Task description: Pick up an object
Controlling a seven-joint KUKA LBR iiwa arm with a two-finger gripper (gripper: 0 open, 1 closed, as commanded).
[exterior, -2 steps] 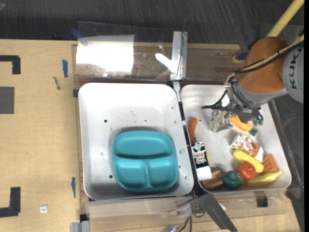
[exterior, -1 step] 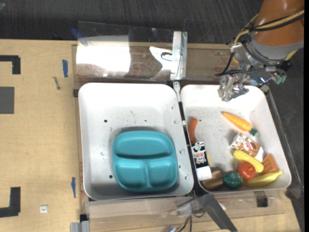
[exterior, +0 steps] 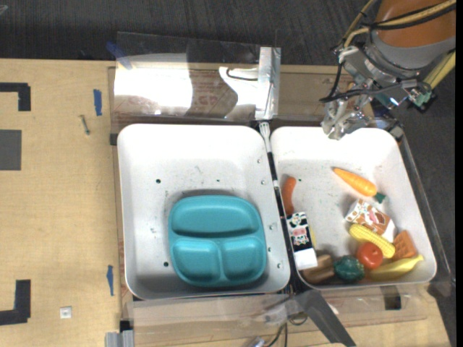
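1. The gripper (exterior: 346, 119) hangs over the far rim of the right bin (exterior: 312, 144), near its back edge; the arm (exterior: 416, 9) above it comes in from the upper right; the metal parts at the tip blur together, so I cannot tell whether the jaws are apart or closed, and nothing is seen hanging from them.

2. Every candidate object lies in the right bin, well apart from the gripper; a carrot (exterior: 354, 181) sits nearest, toward the middle of the bin; a small reddish piece (exterior: 289, 191) lies against the left wall; a black-and-white carton (exterior: 299, 231) lies along the same wall closer to the near edge.

3. The near right corner holds a crowded heap: a printed packet (exterior: 367, 215), a corn cob (exterior: 371, 239), a tomato (exterior: 370, 255), a banana (exterior: 399, 266), a dark green piece (exterior: 349, 268) and a brown piece (exterior: 321, 270), several touching one another.

4. The left bin (exterior: 145, 157) carries a teal divided tray (exterior: 215, 238), lying flat on the bin floor.

5. As I judge it, the task is at its opening; no object is lifted; still to come are choosing a target, descending into the bin, closing on it and raising it clear; the carrot, lying alone, looks the easiest choice.
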